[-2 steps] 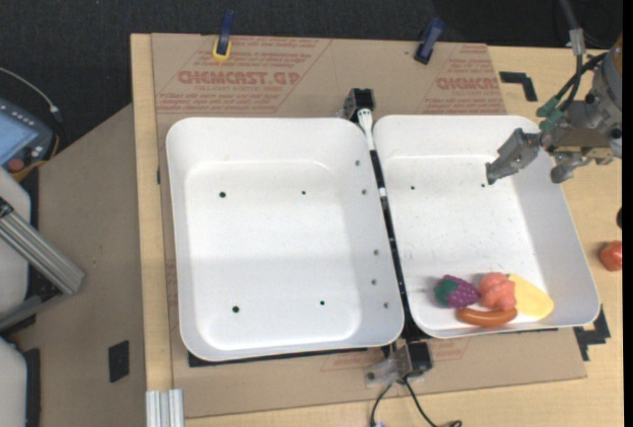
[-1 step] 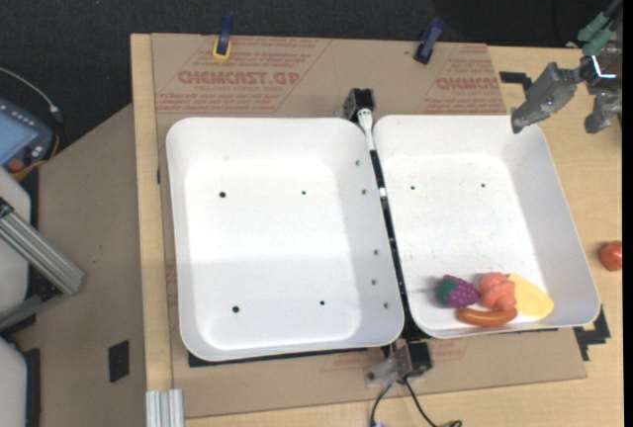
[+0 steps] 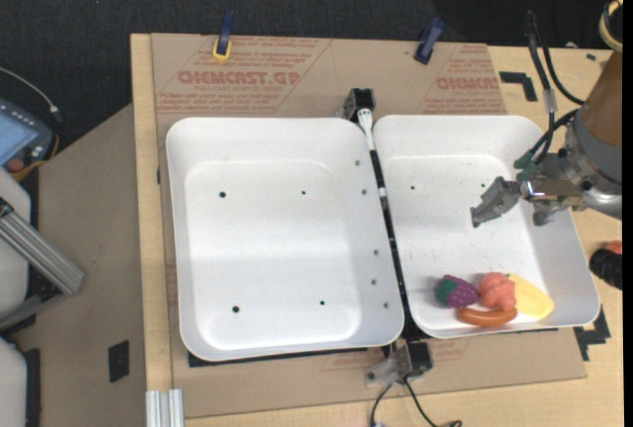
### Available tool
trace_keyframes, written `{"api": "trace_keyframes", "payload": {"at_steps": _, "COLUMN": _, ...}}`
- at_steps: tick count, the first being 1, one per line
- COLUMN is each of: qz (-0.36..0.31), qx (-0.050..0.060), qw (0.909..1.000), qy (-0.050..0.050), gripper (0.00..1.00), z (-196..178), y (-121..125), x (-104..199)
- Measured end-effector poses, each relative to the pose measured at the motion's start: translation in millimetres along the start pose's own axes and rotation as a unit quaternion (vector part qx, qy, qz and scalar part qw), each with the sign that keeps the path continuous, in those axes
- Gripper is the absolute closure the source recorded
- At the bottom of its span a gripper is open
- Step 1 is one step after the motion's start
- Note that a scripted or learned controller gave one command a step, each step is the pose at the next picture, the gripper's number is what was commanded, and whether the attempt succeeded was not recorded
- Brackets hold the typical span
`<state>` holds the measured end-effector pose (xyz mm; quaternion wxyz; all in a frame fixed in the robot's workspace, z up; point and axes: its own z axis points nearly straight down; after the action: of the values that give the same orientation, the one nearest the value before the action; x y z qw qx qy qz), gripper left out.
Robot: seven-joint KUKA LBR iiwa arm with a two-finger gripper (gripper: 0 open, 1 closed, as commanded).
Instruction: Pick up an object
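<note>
a small heap of toy food lies in the near corner of the right bin [image 3: 435, 143]: one purple grape bunch [image 3: 456, 292], one orange-pink lump [image 3: 498, 291], one yellow piece [image 3: 534, 299] and one orange sausage [image 3: 486, 316], touching and partly overlapping. the gripper [image 3: 492, 205] hovers above that bin, well apart from them; its finger spread is hard to tell. two bins in all; the left bin [image 3: 267, 232] sits just beside the right.

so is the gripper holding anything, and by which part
Nothing is held. The gripper hangs over the right bin, and the toys lie apart from it in the bin's near corner.
</note>
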<state>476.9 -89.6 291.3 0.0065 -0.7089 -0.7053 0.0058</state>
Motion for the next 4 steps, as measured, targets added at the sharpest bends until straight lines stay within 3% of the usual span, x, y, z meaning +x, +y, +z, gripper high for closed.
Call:
{"api": "trace_keyframes", "payload": {"at_steps": 1, "qz": -0.006, "qx": -0.014, "qw": 0.9999, "qy": 0.000, "gripper": 0.00, "z": -94, "y": 2, "x": 57}}
{"api": "trace_keyframes", "payload": {"at_steps": 2, "qz": -0.005, "qx": -0.019, "qw": 0.9998, "qy": 0.001, "gripper": 0.00, "z": -248, "y": -2, "x": 105}}
{"api": "trace_keyframes", "payload": {"at_steps": 3, "qz": -0.003, "qx": -0.012, "qw": 0.9999, "qy": -0.001, "gripper": 1.00, "z": -250, "y": -2, "x": 104}}
{"api": "trace_keyframes", "payload": {"at_steps": 4, "qz": -0.005, "qx": -0.001, "qw": 1.0000, "qy": -0.001, "gripper": 1.00, "z": -122, "y": -2, "x": 161}}
